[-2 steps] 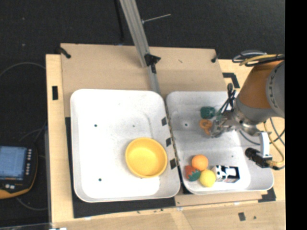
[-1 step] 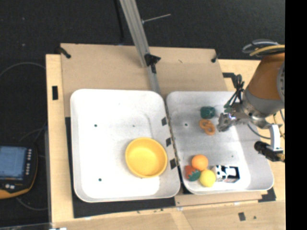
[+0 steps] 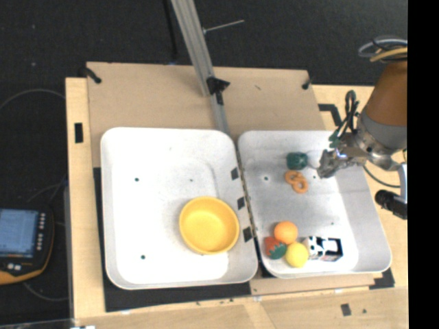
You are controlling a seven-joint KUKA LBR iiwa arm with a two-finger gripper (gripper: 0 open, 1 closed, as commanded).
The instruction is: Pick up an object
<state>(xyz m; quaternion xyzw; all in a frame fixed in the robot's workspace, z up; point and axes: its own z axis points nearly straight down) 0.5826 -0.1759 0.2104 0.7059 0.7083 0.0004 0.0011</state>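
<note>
Gripper [image 3: 328,164] is low in the right bin [image 3: 357,204]; finger state cannot be determined. Candidate objects — green piece [image 3: 297,160] and orange ring [image 3: 298,181] — lie just beside the tips. Risk: closing between the two likely catches neither, or nudges one away.

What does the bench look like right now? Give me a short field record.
left bin: holds a yellow bowl
right bin: green object, orange pretzel-shaped piece, orange ball, yellow ball, black-and-white block
gripper: over the right bin, just right of the green object
held: nothing seen between its fingers
</note>
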